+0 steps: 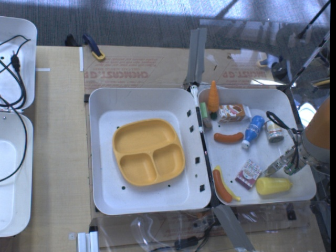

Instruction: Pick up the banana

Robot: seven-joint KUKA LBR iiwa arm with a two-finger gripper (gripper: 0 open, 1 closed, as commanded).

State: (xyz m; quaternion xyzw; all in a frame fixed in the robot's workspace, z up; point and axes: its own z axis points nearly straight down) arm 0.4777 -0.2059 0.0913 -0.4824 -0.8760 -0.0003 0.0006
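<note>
Two white bins sit side by side: the left bin (100,156) holds one yellow divided plate (148,152); the right bin (294,114) holds the small items. The gripper (281,164) hangs low at the right bin's right side, and I cannot tell its state. The banana (224,184) lies near the front-left corner, pressed against a red sausage, well apart from the gripper. Judging by this, the approach is in hand; next it must travel left across the bin and descend
</note>
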